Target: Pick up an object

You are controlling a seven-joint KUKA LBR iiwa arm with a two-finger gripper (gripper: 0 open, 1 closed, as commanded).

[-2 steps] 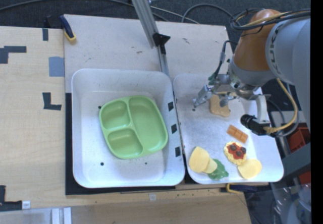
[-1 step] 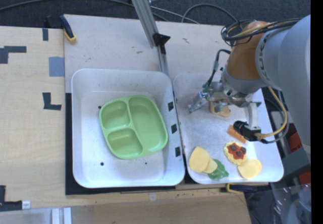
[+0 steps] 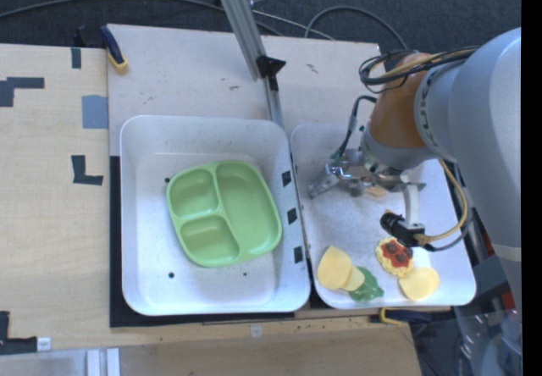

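Observation:
My gripper (image 3: pixel 332 178) is low inside the right bin (image 3: pixel 315 146), over its upper left part, with the grey arm and orange band reaching in from the right. Toy food lies along the bin's front. A yellow piece (image 3: pixel 334 267) sits at the front left with a small green piece (image 3: pixel 369 288) beside it. A round red and yellow piece (image 3: pixel 395 255) lies further right. Another yellow piece (image 3: pixel 419 284) rests in the front right corner. All of these are well apart from the gripper, nearer the camera. Nothing shows in its grasp.
The left bin (image 3: pixel 135 196) holds a green divided plate (image 3: pixel 223 213). A black divider (image 3: pixel 291 196) runs between the bins. A slanted metal pole (image 3: pixel 241 14) crosses the back. Cables hang off the wrist (image 3: pixel 419 235) over the right bin.

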